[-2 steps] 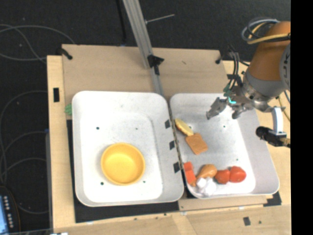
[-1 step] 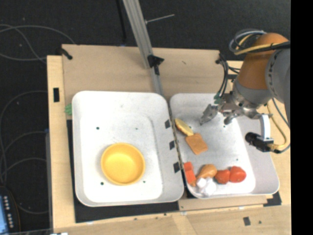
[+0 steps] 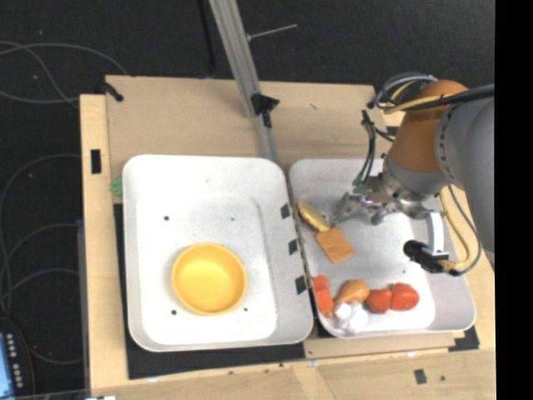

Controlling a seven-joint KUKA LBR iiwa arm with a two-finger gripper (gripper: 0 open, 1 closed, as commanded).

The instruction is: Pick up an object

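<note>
Reaching in from three o'clock, the grey arm with an orange band holds its pincer [image 3: 354, 209] low over the right shallow white bin [image 3: 441, 311], fingers spread apart and grasping nothing. At nine o'clock of the pincer lies a yellow banana-shaped piece [image 3: 313, 217], and just below it a tan square slab [image 3: 334, 245]. In the left white bin [image 3: 166, 190] rests a round yellow bowl [image 3: 209, 278].

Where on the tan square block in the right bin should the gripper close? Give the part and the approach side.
Grip the tan square block across two opposite flat edges, coming straight down from above. It lies flat in the right bin with its top face bare. It is turned diagonally, so the wrist likely needs rotating. The yellow piece sits close at its upper left.
</note>
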